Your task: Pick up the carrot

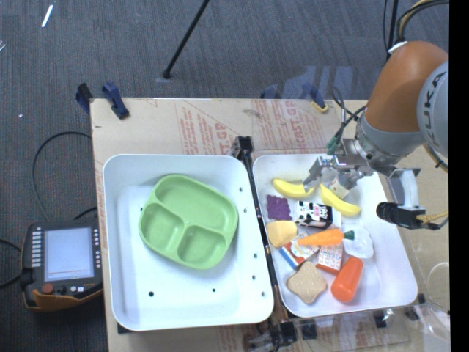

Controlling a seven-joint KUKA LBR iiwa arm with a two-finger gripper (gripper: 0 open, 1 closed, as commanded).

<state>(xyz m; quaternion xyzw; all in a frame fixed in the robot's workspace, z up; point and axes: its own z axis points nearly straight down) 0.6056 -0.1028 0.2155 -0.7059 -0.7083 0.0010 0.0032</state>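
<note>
camera view: carrot (320, 237) lies untouched in the right bin (399, 270) among toy food, gripper (331, 169) hovers spread above the bananas (316, 191), pick not yet started.

Glossy plastic carrot (320, 237), matt green plate (189, 221), smooth white bins (121, 284)

orange carrot (323, 237) — green plate (189, 221) — yellow bananas (293, 189), purple grapes (278, 207), white bins (124, 299).

The bench (183, 123) bears two white bins (124, 270) side by side.
</note>
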